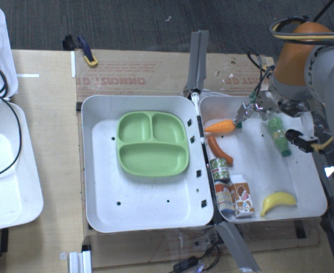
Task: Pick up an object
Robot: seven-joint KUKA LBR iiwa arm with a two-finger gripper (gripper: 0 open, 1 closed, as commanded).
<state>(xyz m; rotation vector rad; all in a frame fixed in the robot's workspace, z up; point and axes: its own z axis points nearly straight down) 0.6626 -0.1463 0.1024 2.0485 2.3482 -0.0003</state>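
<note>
My gripper hangs over the back of the right bin, just above the green leafy end of an orange carrot. Whether it touches the carrot I cannot tell. An orange-red sausage lies below the carrot, next to the bin's left wall. A green bottle lies under the wrist, to the gripper's right. A small green-labelled can, a red-labelled can and a small carton sit along the front left. A yellow banana rests at the front right.
The left bin holds a green divided plate. A grey post rises at the divider between the bins. The arm's orange band and grey body fill the right bin's back right corner.
</note>
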